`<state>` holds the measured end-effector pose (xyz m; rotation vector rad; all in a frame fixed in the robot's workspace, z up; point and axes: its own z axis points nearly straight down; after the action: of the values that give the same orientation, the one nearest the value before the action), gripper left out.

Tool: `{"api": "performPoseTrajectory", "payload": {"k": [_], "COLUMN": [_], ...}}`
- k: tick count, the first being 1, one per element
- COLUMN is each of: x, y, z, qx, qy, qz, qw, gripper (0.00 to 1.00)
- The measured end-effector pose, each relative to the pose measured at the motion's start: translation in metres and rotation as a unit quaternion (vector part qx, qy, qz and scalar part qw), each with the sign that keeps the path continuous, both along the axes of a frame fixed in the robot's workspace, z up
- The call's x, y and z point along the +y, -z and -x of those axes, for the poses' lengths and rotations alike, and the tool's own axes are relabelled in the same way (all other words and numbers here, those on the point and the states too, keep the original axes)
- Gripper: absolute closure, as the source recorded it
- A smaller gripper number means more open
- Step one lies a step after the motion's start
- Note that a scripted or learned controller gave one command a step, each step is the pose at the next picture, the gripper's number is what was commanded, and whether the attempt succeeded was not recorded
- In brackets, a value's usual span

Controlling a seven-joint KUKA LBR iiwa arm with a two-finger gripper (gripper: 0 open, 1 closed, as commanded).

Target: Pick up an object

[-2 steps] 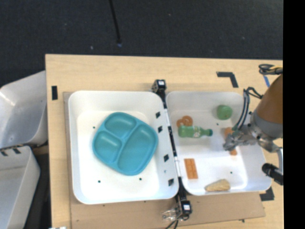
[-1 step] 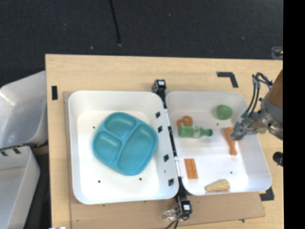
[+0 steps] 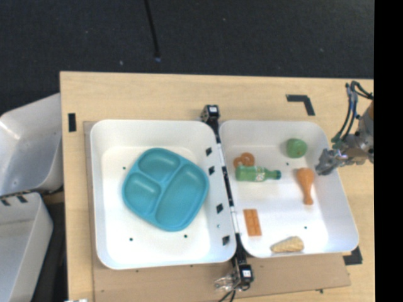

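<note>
Jaws: too small and blurry to tell how they stand.
Gripper (image 3: 327, 162): at the right bin's (image 3: 327, 231) right edge.
Nearest toy: orange drumstick (image 3: 306, 184), just beside the gripper.
Also near: green ball (image 3: 296, 147).
Tip: come straight down over the drumstick's middle, then squeeze gently.

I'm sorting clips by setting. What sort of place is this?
Probably a robot lab bench for pick-up trials: two shallow white bins side by side on a wooden bench, toy food such as a green ball in one, and a gripper reaching in.
</note>
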<state>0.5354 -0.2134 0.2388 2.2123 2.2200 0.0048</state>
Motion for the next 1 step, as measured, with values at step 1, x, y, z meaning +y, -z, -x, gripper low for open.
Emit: {"api": "performPoseTrajectory", "payload": {"k": [1], "x": [0.0547], "y": [-0.0111], "z": [-0.0093], "qx": [0.002], "qy": [-0.002], "qz": [-0.0016], "qw": [1.0], "gripper": [1.0]}}
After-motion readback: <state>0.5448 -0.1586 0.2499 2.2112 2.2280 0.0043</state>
